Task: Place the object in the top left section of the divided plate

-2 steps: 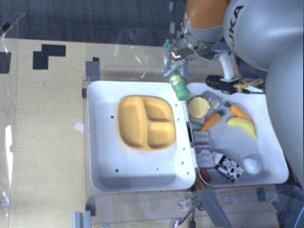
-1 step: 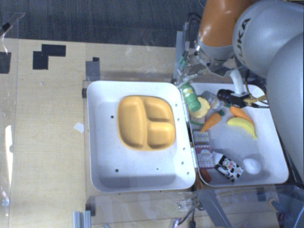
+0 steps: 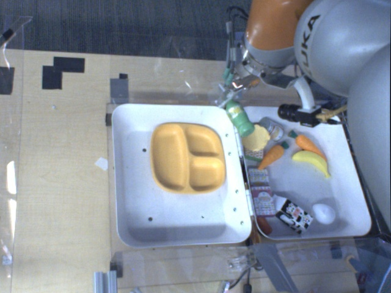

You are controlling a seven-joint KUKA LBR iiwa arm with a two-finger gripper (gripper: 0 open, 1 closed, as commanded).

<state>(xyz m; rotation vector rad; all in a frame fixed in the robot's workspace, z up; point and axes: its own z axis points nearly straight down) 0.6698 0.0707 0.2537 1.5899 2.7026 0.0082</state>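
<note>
- Hanging over far edge where the two bins meet: gripper (image 3: 235, 90), pinching top of green bottle (image 3: 240, 120) btwn fingers, bottle tilted across the divider.
- Sitting mid left bin (image 3: 131, 224), nothing in it yet: yellow divided plate (image 3: 186, 157).
- Needing, by judgement: lifting clear of bin wall, carrying to plate's far-left section, lowering before letting go.
- Counting: 2 bins, 1 plate w/ 3 sections, 1 bottle, 2 carrots (image 3: 272, 155), 1 banana (image 3: 311, 162) in right bin (image 3: 351, 221).

bench (image 3: 55, 182): pale wood | left bin (image 3: 131, 224) | right bin (image 3: 351, 218) | black tape patches (image 3: 61, 71)
</note>
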